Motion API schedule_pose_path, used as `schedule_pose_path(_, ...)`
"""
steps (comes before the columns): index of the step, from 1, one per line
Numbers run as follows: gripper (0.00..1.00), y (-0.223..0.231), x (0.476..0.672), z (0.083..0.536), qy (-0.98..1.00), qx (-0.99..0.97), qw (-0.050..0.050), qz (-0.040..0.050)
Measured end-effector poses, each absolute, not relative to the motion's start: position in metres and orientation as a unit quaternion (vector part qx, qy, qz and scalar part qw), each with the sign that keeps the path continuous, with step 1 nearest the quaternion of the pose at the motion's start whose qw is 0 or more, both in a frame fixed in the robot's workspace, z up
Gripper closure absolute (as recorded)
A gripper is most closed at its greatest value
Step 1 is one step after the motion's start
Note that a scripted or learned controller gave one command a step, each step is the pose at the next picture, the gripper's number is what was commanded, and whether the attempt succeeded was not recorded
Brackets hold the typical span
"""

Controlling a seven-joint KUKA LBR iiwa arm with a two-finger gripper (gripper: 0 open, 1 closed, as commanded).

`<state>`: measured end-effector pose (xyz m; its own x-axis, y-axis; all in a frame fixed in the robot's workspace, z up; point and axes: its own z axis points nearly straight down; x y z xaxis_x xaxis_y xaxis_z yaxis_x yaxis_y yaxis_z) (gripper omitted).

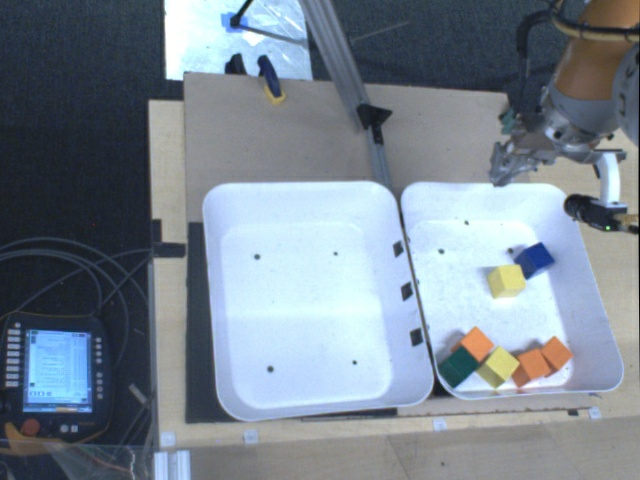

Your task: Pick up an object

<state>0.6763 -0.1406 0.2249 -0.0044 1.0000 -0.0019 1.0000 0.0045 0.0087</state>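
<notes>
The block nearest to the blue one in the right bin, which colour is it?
Yellow. The block shows best in the camera view, beside the blue block.

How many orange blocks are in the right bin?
3, all near the front edge of the right bin: one orange block beside the green block, and two more touching each other toward the front right corner. None looks hidden.
</notes>
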Motion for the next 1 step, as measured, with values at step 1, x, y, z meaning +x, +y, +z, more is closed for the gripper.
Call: schedule_pose_path(1,1.0,-0.0787,0.663,0.2289,0.711,0.703,0.0,0.0016)
